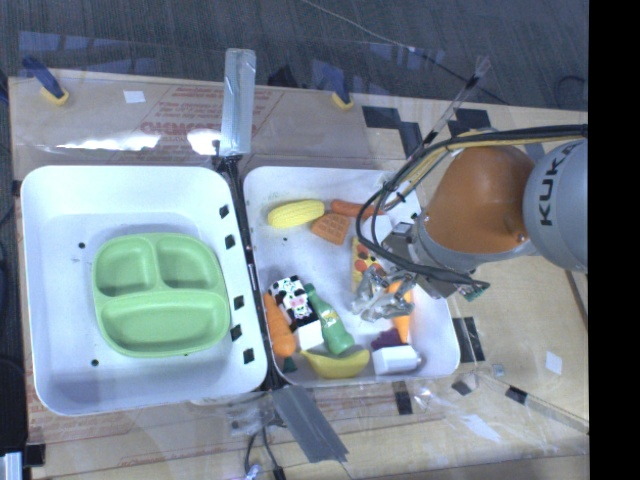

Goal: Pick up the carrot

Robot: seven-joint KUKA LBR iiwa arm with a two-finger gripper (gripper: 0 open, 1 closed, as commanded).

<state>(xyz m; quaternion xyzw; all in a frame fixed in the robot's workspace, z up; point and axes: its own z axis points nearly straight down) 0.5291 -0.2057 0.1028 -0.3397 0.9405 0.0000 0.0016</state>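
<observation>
An orange carrot (281,329) lies along the left wall of the right bin (437,340), near its front corner. My gripper (378,295) is down inside the same bin, to the right of the carrot with a green bottle (329,327) between them. The arm's orange band (480,200) rises above the bin's right wall. A small orange piece (402,324) sits just right of the gripper; whether it touches the gripper is unclear.
The right bin also holds a corn cob (296,213), an orange-brown wedge (333,229), a black-and-white cow block (291,299), a banana (338,364) and a white block (396,359). The left bin (50,268) holds a green divided plate (158,293).
</observation>
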